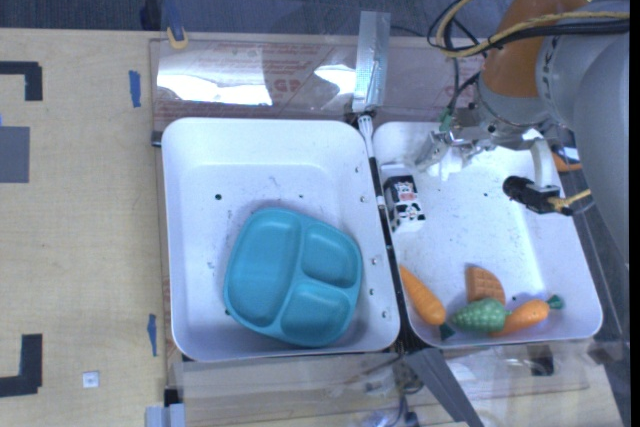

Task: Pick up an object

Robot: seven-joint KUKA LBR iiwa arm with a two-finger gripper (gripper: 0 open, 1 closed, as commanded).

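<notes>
Hand (pixel 452 143) low over far edge of right bin (pixel 560 233); finger spread impossible to judge, nothing seen held. Orange carrot (pixel 422 296), brown piece (pixel 484 282), green toy (pixel 480 317) and second carrot (pixel 530 314) clustered at near end. Small black-and-white item (pixel 403 201) against left wall. Blue divided plate (pixel 293 275) in left bin (pixel 200 165).

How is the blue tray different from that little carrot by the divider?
The blue tray is wide, flat and split into compartments; the carrot is small, slim and orange. The tray lies in the left bin, the carrot in the right bin. Both lie untouched.
</notes>
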